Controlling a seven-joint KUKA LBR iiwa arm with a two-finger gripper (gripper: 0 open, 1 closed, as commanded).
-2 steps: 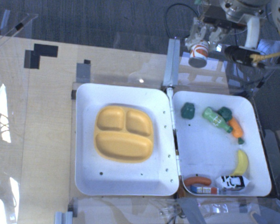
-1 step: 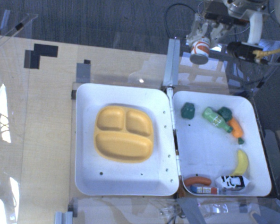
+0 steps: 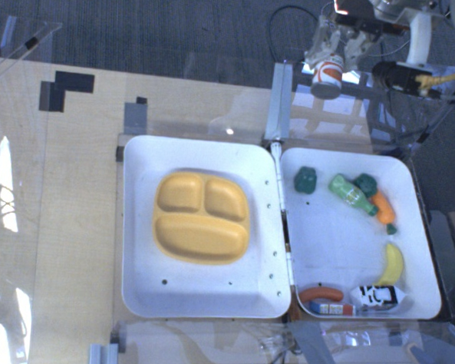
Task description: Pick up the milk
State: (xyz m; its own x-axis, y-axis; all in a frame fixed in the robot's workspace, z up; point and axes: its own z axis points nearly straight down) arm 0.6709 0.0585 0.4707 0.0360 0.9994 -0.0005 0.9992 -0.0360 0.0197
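Observation:
The milk (image 3: 378, 296) is a small black-and-white carton. It lies on its side in the near right corner of the right bin (image 3: 339, 246), just below a banana (image 3: 392, 264). My gripper (image 3: 337, 52) hangs high beyond the far edge of the right bin, far from the milk. A round white and orange thing (image 3: 327, 74) sits right under the gripper, and I cannot tell whether it is held.
The right bin also holds a green pepper (image 3: 305, 180), a green bottle (image 3: 350, 194), a broccoli (image 3: 365, 183), a carrot (image 3: 382, 210) and a sausage (image 3: 322, 294) beside a red-and-white pack (image 3: 333, 308). A yellow divided plate (image 3: 202, 217) lies in the left bin (image 3: 140, 287).

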